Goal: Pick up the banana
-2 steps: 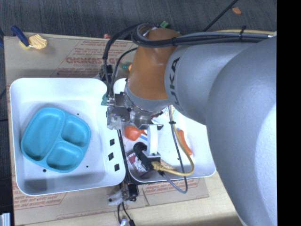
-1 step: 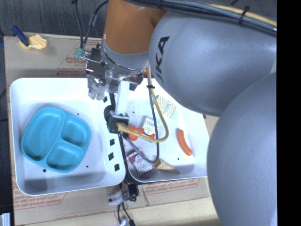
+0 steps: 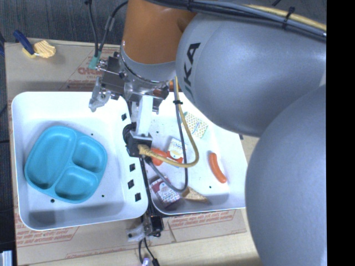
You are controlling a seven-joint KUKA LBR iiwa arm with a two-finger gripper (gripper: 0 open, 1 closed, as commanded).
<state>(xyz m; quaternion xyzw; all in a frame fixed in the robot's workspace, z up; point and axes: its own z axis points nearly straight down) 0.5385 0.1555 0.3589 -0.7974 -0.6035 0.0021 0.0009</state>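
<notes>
Gripper (image 3: 102,95) is at the far rim of the left bin (image 3: 33,218), on the side nearer the right bin. From my feed I can't tell whether it's open or closed, or whether it has hold of anything. The arm's bulk covers much of the right bin's far side.

Left bin: one blue three-compartment plate (image 3: 65,162), lying flat, left of centre.

Right bin (image 3: 236,190) is the cluttered one:
- orange sausage-shaped piece (image 3: 217,167) near the right wall
- patterned packet (image 3: 195,125) toward the far side, partly under the arm
- small white-and-red pack (image 3: 176,147) mid-bin
- orange piece (image 3: 160,157) close to the wall shared with the left bin
- dark red wrapper (image 3: 163,192) in the near-left corner
- tan tapered piece (image 3: 195,196) just beside the wrapper, along the near wall

Banana — I can't pick it out with any certainty. The tan tapered piece is the nearest match I see, and it's well apart from the gripper.

Outside the bins, a yellow item with a blue handle (image 3: 39,47) lies on the cardboard (image 3: 66,65) beyond the left bin's far-left corner.
</notes>
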